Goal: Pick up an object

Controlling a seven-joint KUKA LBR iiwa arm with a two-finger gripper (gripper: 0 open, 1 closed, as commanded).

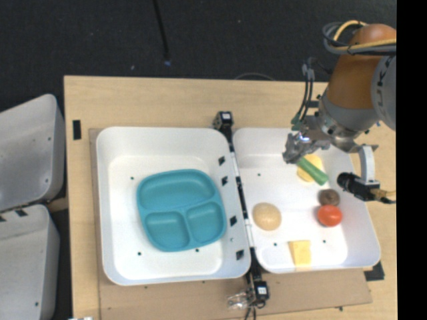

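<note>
The gripper (298,149) sits low at the right white plastic bin's (267,262) twelve o'clock, over the green stick (313,168) and yellow piece (307,172); whether it's closed I cannot tell. Crowded together, they could slip sideways.

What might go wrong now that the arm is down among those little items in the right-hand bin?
1. The gripper sits at the end of the green stick-shaped item, which lies over a yellow piece; it could grab both, or nudge one away.
2. The brown ball and red tomato-like ball lie close together nearby, so a sweep could roll them.
3. The bin wall is near, risking a bump.
</note>
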